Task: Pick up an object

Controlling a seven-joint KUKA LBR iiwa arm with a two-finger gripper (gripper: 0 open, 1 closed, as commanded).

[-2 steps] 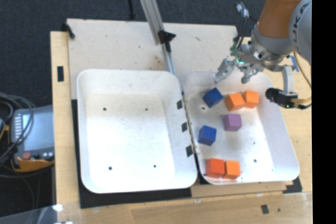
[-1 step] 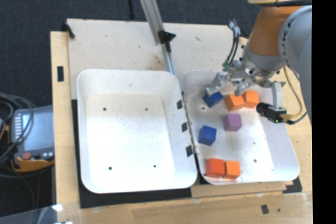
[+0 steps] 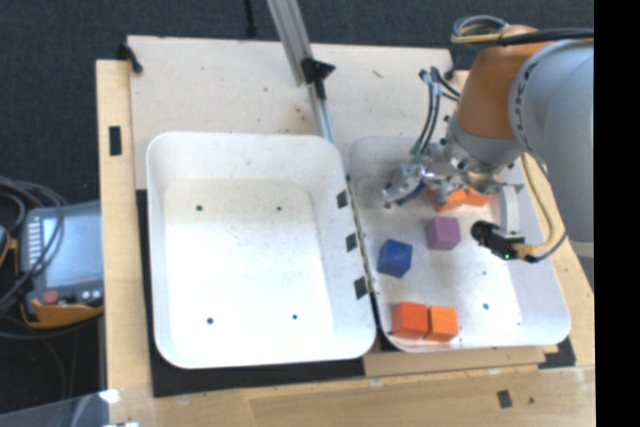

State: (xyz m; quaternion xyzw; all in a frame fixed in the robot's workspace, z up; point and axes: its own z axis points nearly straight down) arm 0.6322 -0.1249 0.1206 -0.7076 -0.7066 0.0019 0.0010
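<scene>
camera view: gripper (image 3: pixel 437 183) sits low over the far part of the right bin (image 3: pixel 540 315), an orange block (image 3: pixel 463 198) just beside and partly under it; jaw state cannot be told. the purple cube (image 3: pixel 442 233) lies just nearer, the blue cube (image 3: pixel 395 257) to its left.

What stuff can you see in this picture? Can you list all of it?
White bins: 2, side by side; left bin, right bin.
Blue cube: 1, right bin, near its left wall.
Purple cube: 1, right bin, middle.
Orange blocks: 2, touching, right bin's near edge.
Orange object: 1, partly hidden under the gripper.
Metal pole: 1, silver, behind the bins.
Arm: grey, orange band.
Gripper: over the right bin.
</scene>
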